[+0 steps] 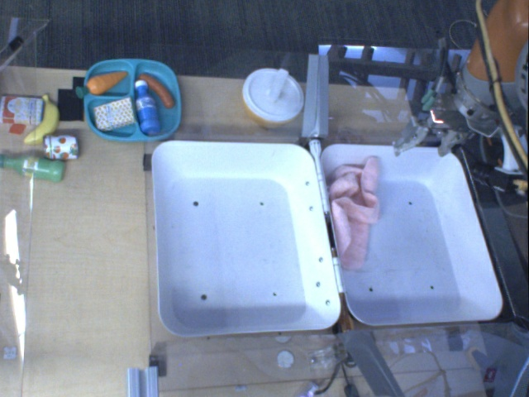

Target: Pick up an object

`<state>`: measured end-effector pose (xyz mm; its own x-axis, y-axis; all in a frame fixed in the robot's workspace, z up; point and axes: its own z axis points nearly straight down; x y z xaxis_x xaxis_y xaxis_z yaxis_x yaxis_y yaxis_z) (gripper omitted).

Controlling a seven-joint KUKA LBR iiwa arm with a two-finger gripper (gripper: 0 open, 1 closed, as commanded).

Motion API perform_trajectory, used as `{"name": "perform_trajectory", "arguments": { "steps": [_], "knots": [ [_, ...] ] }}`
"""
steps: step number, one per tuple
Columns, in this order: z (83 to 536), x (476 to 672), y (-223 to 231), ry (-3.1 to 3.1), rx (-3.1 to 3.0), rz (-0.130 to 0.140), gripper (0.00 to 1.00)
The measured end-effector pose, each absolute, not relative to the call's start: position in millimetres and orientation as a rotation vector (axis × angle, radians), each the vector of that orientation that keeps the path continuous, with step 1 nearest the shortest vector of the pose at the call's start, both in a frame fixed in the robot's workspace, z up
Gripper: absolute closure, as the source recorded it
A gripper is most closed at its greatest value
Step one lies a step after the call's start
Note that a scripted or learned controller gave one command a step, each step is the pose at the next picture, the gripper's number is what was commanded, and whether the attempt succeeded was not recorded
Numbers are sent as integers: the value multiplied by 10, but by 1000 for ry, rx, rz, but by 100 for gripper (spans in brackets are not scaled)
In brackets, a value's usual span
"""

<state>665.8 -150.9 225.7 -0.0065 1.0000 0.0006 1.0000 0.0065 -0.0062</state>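
A crumpled pink cloth (pixel 355 209) lies against the left wall of the right bin (pixel 430 304). My gripper (pixel 425 142) hangs over that bin's back edge, up and to the right of the cloth and well apart from it. Its two fingers are spread, so it is open with nothing between them. The grey arm with its orange band (pixel 504 23) comes in from the top right corner.
The left bin (pixel 235 304) sits beside the right one, with a metal divider (pixel 314 98) behind their shared edge. Behind the bins stand a white-lidded yellow cup (pixel 273 96) and a teal divided plate (pixel 132 98) of toy food. A banana, a can and a green bottle (pixel 33 167) lie far left.
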Motion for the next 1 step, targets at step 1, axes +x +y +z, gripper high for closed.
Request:
{"name": "perform_trajectory", "arguments": {
  "steps": [1],
  "knots": [
    [1180,6674,-941,-2238,-2196,8,0]
  ]
}}
